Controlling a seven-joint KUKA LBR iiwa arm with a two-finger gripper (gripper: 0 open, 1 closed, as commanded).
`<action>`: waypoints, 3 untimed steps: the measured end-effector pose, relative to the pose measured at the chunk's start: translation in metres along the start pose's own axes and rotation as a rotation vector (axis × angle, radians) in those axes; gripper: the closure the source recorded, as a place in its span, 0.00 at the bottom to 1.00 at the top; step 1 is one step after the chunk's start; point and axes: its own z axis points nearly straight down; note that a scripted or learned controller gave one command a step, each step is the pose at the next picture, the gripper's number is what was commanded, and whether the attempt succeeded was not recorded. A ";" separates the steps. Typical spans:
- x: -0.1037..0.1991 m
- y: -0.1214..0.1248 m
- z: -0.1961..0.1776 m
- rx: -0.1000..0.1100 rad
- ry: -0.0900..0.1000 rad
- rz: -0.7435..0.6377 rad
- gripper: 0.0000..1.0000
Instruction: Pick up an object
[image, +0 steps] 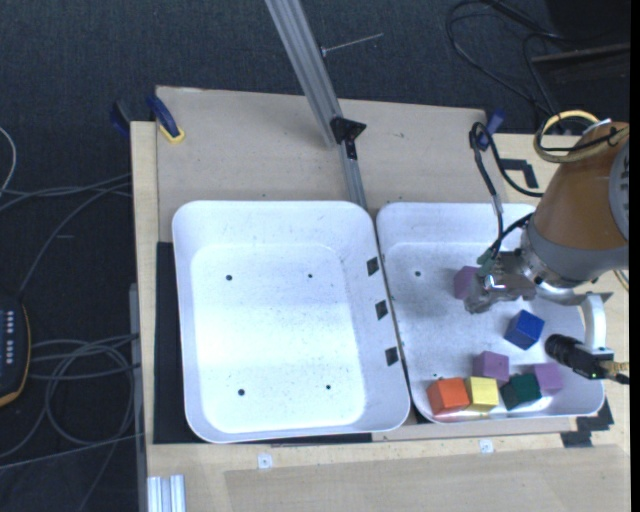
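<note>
My gripper (486, 294) hangs low over the middle of the right bin (420, 250), reaching in from the right under the orange-banded wrist. A purple block (465, 281) lies right against its left side, partly covered by it; I cannot see whether it is held. A blue cube (524, 329) sits just right of and below the gripper. Along the bin's near edge lie an orange block (450, 395), a yellow block (484, 392), a green block (520, 390) and two more purple blocks (492, 364) (548, 377).
The left bin (200, 240) stands beside the right one, with a raised divider (382, 300) between them. A slanted metal pole (320, 90) rises from behind the bins. Cables run past the right bin's far edge.
</note>
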 end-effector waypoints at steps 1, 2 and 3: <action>0.000 0.002 -0.035 0.001 0.000 0.001 1.00; 0.055 0.002 -0.040 0.006 0.004 -0.004 1.00; 0.105 0.020 -0.053 0.004 0.003 -0.004 1.00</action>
